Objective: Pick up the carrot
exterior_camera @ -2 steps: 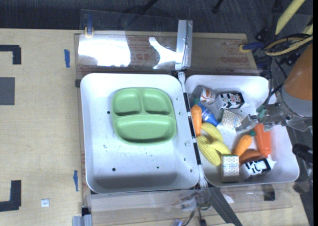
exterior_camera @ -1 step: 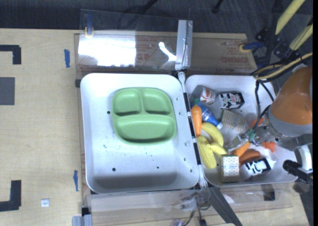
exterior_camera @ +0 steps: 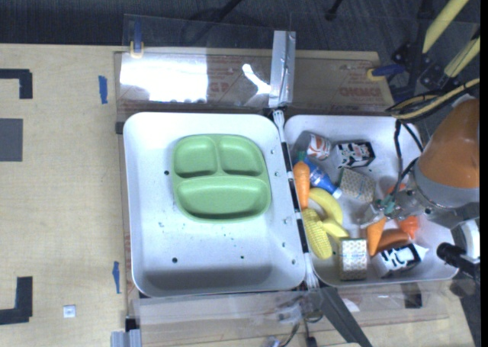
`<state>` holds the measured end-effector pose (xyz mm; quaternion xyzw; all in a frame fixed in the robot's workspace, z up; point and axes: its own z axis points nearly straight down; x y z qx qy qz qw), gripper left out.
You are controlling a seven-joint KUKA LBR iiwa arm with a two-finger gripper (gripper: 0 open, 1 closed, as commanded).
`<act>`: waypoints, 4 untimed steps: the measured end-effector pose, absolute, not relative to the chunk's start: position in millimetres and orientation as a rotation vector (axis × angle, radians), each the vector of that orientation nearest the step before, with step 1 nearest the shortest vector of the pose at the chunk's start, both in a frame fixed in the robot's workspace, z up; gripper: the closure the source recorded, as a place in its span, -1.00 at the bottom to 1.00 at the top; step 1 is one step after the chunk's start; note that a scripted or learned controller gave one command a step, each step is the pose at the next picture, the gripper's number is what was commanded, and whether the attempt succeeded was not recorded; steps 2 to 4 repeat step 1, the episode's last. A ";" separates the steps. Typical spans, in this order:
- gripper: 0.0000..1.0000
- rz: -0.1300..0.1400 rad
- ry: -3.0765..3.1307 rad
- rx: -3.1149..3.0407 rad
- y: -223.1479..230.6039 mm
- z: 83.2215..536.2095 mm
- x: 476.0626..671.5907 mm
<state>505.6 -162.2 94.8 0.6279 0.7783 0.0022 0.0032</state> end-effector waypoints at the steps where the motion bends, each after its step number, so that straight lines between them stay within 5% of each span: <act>1: 1.00 -0.004 2.025 2.404 -68.2 182.3 521.7; 4: 1.00 -0.004 2.025 2.404 -68.2 182.3 521.7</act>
